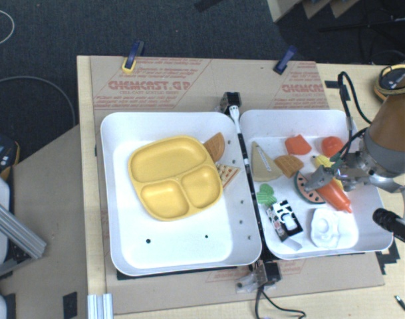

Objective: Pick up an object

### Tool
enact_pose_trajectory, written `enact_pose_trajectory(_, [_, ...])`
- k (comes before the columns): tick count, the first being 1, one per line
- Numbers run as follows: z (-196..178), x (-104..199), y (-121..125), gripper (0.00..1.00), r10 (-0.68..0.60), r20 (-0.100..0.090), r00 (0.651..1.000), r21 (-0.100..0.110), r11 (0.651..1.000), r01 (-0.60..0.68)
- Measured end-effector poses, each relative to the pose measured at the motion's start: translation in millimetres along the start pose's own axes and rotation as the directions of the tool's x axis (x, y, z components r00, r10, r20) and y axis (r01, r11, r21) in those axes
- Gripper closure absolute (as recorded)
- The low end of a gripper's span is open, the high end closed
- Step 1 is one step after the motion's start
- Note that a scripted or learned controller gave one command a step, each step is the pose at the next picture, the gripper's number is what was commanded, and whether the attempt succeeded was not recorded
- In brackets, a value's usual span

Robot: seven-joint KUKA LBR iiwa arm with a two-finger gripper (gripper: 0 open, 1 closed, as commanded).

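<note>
Just beside end effector — carrot

Grey arm w/ orange band is seen reaching in from view's right, wrist angled down and leftward. Gripper is positioned low at the arm's left end. Finger state can't be made out.

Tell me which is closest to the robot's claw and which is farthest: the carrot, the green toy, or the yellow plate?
From the gripper in the right bin:
1. The carrot, right beside it, just below.
2. The green toy, across the same bin near the middle divider.
3. The yellow plate, over in the left bin.
</note>
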State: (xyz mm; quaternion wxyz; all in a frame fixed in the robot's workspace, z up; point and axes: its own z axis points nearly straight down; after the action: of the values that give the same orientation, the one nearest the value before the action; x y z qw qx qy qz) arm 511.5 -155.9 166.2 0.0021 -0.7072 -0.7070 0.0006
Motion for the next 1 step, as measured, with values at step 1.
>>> enact_pose_trajectory(1, [61.1,3.0,-7.0,0.0,0.001,-0.001,1.0,0.003,1.0,-0.001])
